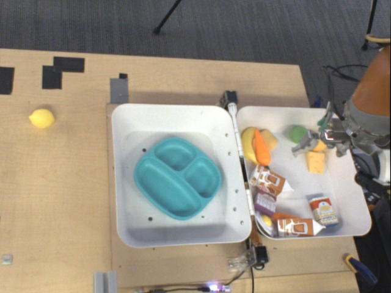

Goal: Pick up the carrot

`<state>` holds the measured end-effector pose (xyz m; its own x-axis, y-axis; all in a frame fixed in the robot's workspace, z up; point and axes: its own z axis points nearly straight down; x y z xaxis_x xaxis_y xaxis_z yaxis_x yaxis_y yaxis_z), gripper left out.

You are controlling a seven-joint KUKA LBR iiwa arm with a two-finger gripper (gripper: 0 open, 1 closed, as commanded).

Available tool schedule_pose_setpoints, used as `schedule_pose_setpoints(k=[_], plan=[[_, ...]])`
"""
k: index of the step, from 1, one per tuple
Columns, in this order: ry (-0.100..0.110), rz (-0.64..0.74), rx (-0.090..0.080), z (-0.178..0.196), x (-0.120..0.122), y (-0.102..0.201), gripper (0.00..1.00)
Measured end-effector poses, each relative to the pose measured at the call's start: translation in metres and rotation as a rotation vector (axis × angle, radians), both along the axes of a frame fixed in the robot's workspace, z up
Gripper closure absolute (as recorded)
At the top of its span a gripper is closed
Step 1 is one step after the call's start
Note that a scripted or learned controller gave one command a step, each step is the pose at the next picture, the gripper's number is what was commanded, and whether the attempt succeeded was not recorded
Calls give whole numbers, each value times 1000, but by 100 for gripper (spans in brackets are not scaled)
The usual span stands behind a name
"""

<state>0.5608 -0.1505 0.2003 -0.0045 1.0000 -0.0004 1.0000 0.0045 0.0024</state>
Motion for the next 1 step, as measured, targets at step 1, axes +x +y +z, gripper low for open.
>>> schedule_pose_setpoints(k=[1], plan=[[0, -218, 1, -115, 4, 62, 0]])
